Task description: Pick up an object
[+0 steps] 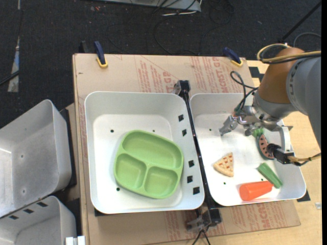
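1. I'm seeing the arm (286, 86) reaching into the right bin (214, 103), gripper (239, 125) hanging over its upper half.
2. A pizza slice (225, 165), carrot (255, 190), green stick (269, 174) and watermelon slice (262, 144) are lying there.
3. A green tray (148, 163) is sitting in the left bin (102, 106).

Dark carpet floor (46, 19) (cables strewn) beyond a cardboard-topped bench (153, 68).

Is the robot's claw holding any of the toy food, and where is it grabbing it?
It cannot be told. The claw hangs over the right white bin, apart from the pizza-slice toy.
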`<state>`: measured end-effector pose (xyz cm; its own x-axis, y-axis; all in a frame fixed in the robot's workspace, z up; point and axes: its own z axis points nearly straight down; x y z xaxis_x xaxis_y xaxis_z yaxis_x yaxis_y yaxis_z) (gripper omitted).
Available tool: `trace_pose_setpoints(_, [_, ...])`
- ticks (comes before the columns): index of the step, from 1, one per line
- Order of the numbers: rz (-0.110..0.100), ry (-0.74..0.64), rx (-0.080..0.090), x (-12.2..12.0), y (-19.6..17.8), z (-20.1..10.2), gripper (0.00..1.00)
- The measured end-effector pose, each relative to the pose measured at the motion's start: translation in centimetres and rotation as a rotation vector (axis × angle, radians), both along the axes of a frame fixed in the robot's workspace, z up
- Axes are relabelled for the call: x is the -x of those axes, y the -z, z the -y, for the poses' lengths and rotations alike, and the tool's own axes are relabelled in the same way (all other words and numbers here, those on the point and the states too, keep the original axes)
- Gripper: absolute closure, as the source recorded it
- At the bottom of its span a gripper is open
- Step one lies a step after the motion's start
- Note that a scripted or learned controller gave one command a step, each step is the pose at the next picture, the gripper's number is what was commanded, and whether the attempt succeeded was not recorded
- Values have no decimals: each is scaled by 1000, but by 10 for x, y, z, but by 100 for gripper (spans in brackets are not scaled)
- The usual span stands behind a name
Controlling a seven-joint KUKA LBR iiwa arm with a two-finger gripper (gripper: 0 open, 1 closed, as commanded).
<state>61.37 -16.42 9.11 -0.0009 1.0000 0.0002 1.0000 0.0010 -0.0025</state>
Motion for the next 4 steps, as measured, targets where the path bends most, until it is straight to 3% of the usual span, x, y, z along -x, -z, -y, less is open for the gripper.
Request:
trace_pose_setpoints(1, [5,0,1,-1,-12,0,100])
trace_pose_setpoints(4, [8,-3,2,-4,-181,8,100])
